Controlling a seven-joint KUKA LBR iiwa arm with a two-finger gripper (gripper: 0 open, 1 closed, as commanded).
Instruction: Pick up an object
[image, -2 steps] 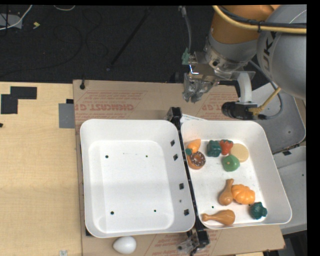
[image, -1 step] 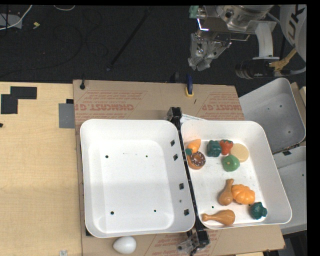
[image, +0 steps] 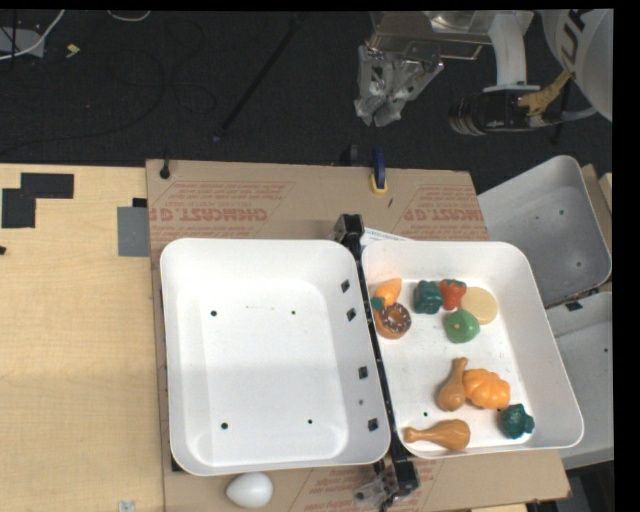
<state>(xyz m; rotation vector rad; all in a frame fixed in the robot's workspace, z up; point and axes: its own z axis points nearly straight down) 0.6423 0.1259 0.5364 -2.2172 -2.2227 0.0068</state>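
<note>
The bench carries the left bin with the right bin touching its right side. Within the right bin lie a pumpkin, two drumsticks, a doughnut and green pieces. The hand hangs well beyond the right bin's far rim, gripping nothing; its fingers' gap cannot be told.

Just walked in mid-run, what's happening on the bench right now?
The grey arm's hand hangs high at the top of the view, over the dark floor beyond the bins, with nothing between its fingers. The toy food all sits in the right white bin: an orange pumpkin, two tan drumsticks, a frosted donut, green pieces. A white egg lies on the cardboard in front of the left white bin. No pick is under way yet.
</note>
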